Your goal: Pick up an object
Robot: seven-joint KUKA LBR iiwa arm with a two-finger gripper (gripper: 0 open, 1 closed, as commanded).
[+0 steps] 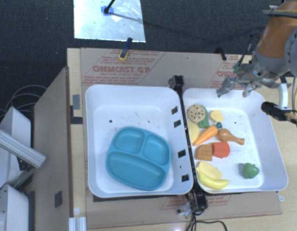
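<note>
Arm (283, 37) cut off by top and right edges; only orange band and wrist section visible. Gripper (235, 87) small, blurred; finger state not discernible. Carrot (205, 135) overlaps green piece (204, 123); identity of green piece unclear. Yellow piece (192, 131) at right bin's left wall partly hidden behind carrot. Banana (215, 182) lies over lower edge of pale yellow piece (209, 170). White frame parts (14, 148) at left cut by left and bottom edges. Cables (201, 215) at bottom edge cut off.
</note>
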